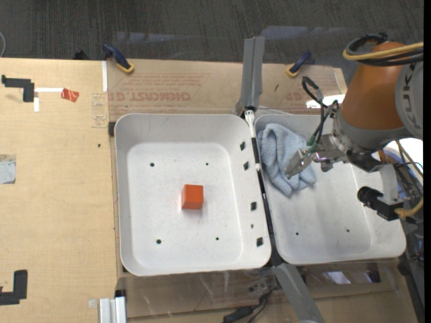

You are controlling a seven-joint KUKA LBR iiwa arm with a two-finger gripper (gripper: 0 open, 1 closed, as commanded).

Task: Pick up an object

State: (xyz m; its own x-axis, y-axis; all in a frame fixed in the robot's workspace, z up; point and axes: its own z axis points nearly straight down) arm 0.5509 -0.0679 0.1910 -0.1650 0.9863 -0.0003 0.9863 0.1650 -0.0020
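Observation:
A light blue cloth [281, 155] lies crumpled in the upper left part of the right bin [337, 241]. My gripper [297, 166] reaches in from the right and its metal fingers sit at the cloth's right edge, over its lower folds. Whether cloth is caught between them is unclear. An orange-red cube [192, 197] rests near the middle of the left bin [135, 180], well away from the gripper.
A grey divider bar [253, 79] runs between the two bins. Cables and a black fitting [377, 204] hang by the arm over the right bin's right side. Cardboard [175, 89] with clamps lies behind the bins, a wooden bench top [47, 200] to the left.

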